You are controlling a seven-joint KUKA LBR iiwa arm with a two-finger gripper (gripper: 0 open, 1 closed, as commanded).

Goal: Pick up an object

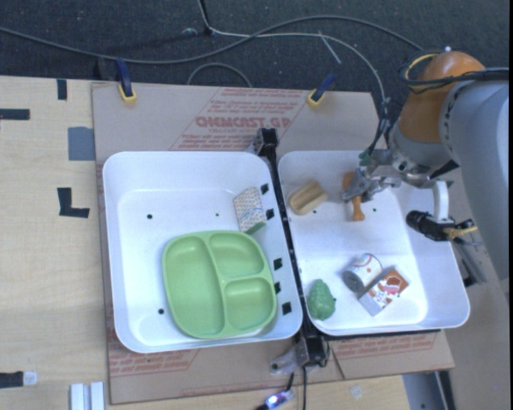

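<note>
The arm leans in from the right, its gripper low over the right bin at the far side; whether it is apart or together I cannot tell. An orange stick lies just under it. The left bin holds a green tray and a small packet. The right bin holds a bun, a can, a carton and a green lump, with bare floor in the middle.

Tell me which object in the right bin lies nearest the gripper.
The small orange piece, right beside the gripper; the tan bread-like piece lies farther left.
</note>
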